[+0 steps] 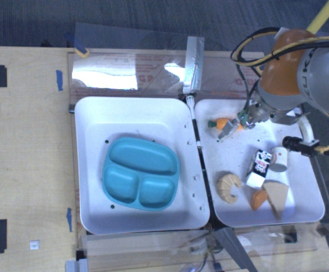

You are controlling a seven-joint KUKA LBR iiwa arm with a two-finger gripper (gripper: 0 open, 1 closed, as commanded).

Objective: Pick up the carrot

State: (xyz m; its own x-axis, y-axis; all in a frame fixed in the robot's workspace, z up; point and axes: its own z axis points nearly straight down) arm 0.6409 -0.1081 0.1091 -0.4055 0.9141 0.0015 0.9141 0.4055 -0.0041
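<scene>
Pale wooden bench [22, 169] under dark grey carpeted floor [153, 4].

arm [300, 78]: reaches in from right | end effector [230, 127]: low, angled left

This is a robotics lab or test cell, not a home. A wooden bench [22, 169] marked with black and blue tape carries two white bins [91, 208], clear plastic guards, and a cabled industrial arm [300, 72].

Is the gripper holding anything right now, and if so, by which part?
Cannot be told. The gripper is down at the carrot in the right bin, at its orange body, but a hold between the fingers isn't clear.
</scene>
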